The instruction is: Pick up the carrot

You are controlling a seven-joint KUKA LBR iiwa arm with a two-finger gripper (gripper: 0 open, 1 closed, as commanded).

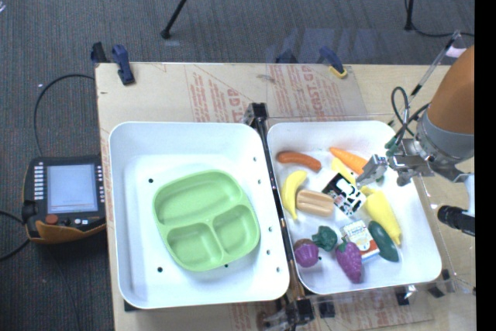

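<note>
Gripper [377,169] sits over the right bin [422,263], toward its far right part; carrot [348,160] lies just left of it, sausage [298,160] farther left near the bin's far left corner. Nearer the camera than the gripper: banana [292,192], bread roll [315,202] and a printed card [345,194], with grapes [349,260] nearest the front wall. Well left of the gripper, the left bin [132,167] holds a divided plate [205,219].

Orange carrot [348,159], yellow banana [292,192], green tray [204,219], purple grapes [349,260], white bins [124,167].
</note>
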